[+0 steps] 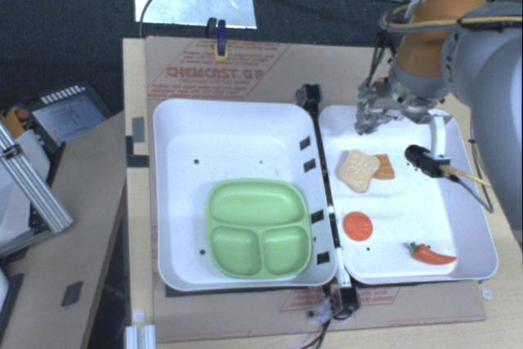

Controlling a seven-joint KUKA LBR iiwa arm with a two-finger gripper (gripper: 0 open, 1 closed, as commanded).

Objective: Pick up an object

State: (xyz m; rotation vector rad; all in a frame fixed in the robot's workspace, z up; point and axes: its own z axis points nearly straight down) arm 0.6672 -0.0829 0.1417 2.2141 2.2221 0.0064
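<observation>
Cardboard (245, 65) lines the counter (131, 86) under two white bins. One green plate (258, 226) sits in the left bin (184, 143). The right bin (445, 212) holds four small pieces: one bread slice (357, 170), one brown cracker (384, 167) touching its right side, one red disc (357, 225) and one carrot (431, 255). The end effector (374, 117) hovers over that bin's far end, near the bread slice (spread or pressed together, I cannot tell). The slice looks light, stiff and flat, so pinching across its edges seems best.
</observation>
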